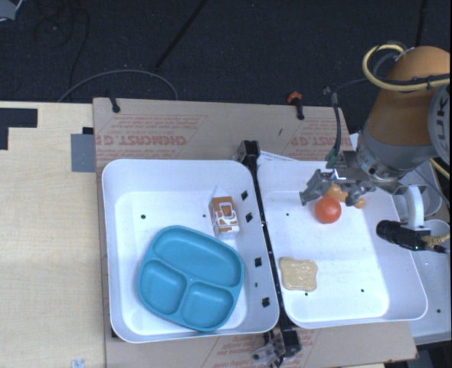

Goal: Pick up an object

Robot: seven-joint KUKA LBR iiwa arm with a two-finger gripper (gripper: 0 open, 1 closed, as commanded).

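Observation:
A red tomato-like ball (328,211) lies in the right bin (364,297), toward its far side. My gripper (334,195) hangs right over it, the grey fingers (312,189) spread to either side of the ball's top. The fingers stand open and are not closed on the ball. A slice of toast (297,274) lies nearer the front of the same bin. In the left bin (122,205) a blue divided plate (189,278) lies flat, and a small orange and white carton (224,215) stands behind it.
The black divider (258,228) between the two bins runs just left of the gripper. A black fitting (401,234) sits on the right bin's right rim. The arm's orange band (410,98) rises over the far right corner.

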